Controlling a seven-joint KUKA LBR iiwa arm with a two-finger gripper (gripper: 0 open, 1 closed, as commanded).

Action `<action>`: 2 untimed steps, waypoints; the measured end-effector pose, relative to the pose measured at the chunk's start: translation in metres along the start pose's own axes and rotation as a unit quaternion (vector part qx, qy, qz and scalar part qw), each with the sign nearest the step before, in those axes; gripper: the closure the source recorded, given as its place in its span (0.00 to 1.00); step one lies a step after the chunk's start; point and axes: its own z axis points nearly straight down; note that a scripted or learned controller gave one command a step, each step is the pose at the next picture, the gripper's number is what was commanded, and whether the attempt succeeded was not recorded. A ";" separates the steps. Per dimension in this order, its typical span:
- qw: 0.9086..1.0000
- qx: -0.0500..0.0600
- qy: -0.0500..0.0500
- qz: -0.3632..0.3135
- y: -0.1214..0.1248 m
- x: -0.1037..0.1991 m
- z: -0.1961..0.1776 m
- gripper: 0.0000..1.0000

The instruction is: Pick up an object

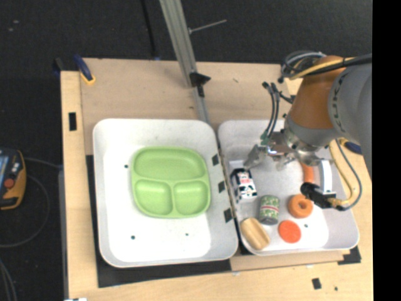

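Left bin, well left of gripper: green three-compartment plate, smooth plastic, rounded corners. Right bin, under gripper: small black-and-white carton just below-left of gripper, lettering too small to read; green can with printed label below it, unreadable; tan bread-like loaf at near rim; orange ring donut and flat orange-red disc below-right. Gripper low over bin's upper middle, nothing seen between prongs; spread or pressed together: cannot tell.
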 end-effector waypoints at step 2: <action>1.000 -0.004 0.000 -0.001 0.001 -0.005 -0.078 1.00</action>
